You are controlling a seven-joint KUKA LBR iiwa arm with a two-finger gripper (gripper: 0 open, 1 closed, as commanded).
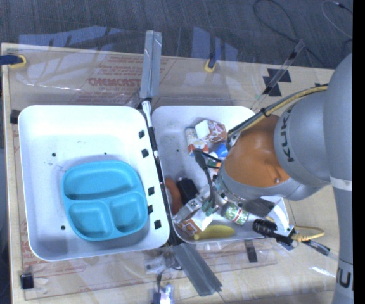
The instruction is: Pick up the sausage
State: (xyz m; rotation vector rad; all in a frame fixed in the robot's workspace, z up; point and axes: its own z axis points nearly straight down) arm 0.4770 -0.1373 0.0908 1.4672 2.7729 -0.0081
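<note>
Here, in the camera view, the sausage (172,195) lies in the right bin (170,122), by its left wall, brown and round, next to a black thing (186,190). The arm (265,157) reaches low over the bin, with the claw (209,202) just beside the sausage. I cannot tell its state. The sausage looks light, soft and a bit slippery. The best hold is across its middle.

A blue tray (103,198) sits in the left bin (43,125).
</note>
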